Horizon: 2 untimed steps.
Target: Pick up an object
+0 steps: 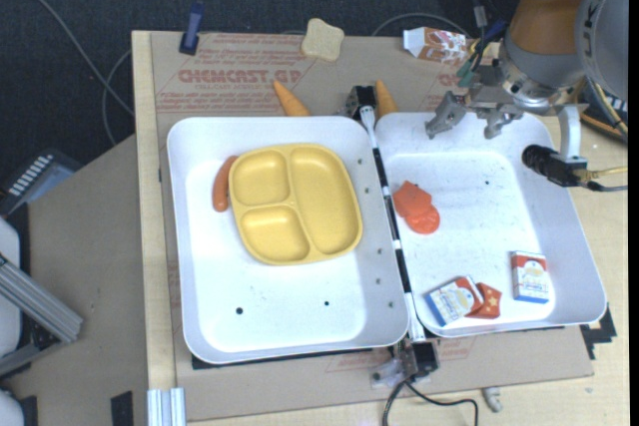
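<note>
My gripper (469,120) hangs over the far edge of the right bin (559,214), its two fingers spread apart with nothing between them. An orange-red lumpy object (415,208) lies at the left side of the right bin, well below and left of the gripper. Two small milk-style cartons, one blue and white (452,299) with a red piece beside it (487,300), and another (530,276), rest near the bin's front edge. In the left bin (200,294) sits a yellow divided plate (295,203) with a sausage (221,185) along its left rim.
Behind the bins on the cardboard lie a bread slice (322,39), a carrot piece (290,99), another orange piece (384,98), a blue clip (190,28) and a crumpled wrapper (436,43). Cables run along the right side near the arm.
</note>
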{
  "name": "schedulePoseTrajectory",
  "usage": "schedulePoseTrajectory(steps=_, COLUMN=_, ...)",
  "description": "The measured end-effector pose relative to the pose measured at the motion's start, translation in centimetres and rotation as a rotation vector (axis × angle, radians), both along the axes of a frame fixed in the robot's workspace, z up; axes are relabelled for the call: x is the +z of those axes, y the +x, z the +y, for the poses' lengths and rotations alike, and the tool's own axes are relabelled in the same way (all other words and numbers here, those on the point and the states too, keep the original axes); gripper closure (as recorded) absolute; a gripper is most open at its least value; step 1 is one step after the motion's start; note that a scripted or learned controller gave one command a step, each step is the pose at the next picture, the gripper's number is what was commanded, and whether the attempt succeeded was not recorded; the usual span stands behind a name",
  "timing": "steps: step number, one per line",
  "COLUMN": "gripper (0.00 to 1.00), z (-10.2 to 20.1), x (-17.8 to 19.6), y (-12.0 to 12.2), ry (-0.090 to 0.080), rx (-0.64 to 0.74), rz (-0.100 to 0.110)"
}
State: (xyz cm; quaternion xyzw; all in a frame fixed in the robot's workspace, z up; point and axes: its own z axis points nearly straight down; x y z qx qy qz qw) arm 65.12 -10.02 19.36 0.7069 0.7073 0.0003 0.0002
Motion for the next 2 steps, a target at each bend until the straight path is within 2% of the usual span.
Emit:
schedulePoseTrajectory(steps=1, gripper=0.00, z=4.37, x=-0.91, y=-3.24, ry=0.001, rx=0.001, rz=0.002)
schedulePoseTrajectory(steps=2, gripper=0.00, z=3.78, x=-0.88, y=-4.23, ry=0.001, rx=-0.001, rz=0.003)
